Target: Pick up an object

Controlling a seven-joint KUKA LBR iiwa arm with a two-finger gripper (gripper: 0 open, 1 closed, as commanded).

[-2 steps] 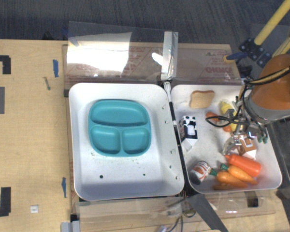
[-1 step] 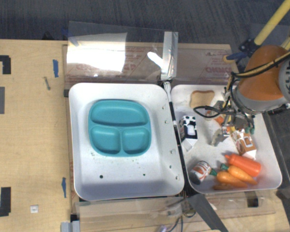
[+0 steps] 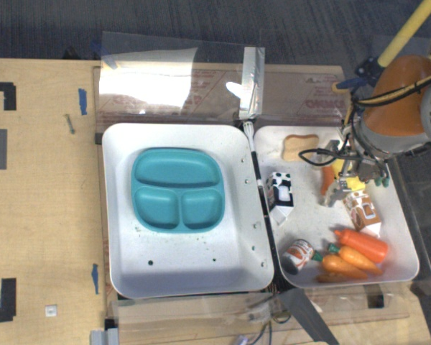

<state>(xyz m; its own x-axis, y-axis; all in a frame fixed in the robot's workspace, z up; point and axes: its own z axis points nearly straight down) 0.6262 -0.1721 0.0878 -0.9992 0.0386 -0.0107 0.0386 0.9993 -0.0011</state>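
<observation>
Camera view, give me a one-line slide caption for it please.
KUKA arm's pincer lowered into the right bin among toy carrots, with a teal divided plate in the left bin.

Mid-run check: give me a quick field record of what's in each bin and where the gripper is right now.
left bin: teal divided plate
right bin: toast slice, black-and-white toy, two carrots, small round toy, small yellow item
gripper: low over the right bin's far half, by the yellow item
grasp: cannot confirm
arm: enters from the right
</observation>
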